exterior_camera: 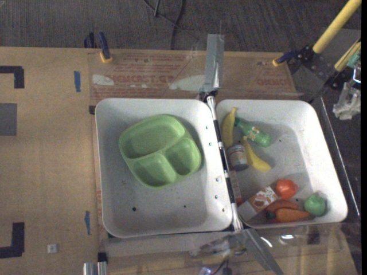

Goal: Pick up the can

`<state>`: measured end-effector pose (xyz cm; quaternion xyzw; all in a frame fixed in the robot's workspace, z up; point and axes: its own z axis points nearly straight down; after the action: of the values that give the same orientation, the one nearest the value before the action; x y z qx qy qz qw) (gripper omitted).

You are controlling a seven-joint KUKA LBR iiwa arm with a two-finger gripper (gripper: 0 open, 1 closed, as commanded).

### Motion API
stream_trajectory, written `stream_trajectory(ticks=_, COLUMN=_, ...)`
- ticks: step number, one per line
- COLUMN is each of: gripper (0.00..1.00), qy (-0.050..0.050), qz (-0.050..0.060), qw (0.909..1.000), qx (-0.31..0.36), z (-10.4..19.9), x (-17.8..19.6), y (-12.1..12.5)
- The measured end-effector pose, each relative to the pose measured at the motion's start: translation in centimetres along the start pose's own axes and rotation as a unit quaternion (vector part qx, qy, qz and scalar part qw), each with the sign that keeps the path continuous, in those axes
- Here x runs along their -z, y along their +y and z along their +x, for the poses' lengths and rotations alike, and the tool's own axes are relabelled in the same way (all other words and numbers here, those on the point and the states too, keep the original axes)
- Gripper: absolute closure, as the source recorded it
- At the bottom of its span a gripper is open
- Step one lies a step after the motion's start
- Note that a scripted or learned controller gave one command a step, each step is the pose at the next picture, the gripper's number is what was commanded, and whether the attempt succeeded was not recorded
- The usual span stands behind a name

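The can is small, with a grey top and a dark label. It stands in the right bin close to the bin's left wall, between two yellow bananas. My gripper shows as a pale shape at the far right edge, outside the right bin and above its far right corner. It is well away from the can, and nothing is visibly held in it.
A green bottle lies just beyond the can. At the right bin's near end are a small carton, a red tomato, a carrot and a green apple. The left bin holds a green divided plate.
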<state>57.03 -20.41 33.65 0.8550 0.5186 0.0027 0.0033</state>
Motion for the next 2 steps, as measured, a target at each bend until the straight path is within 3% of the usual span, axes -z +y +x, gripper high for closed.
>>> stream_trajectory(ticks=1, gripper=1.00, qy=-0.001, qz=0.002, qw=1.0000, qx=-0.009, z=3.4, x=9.9, y=6.6)
stream_trajectory(ticks=2, gripper=1.00, qy=-0.001, qz=0.002, qw=0.9939, qx=-0.111, z=5.7, x=9.8, y=8.1)
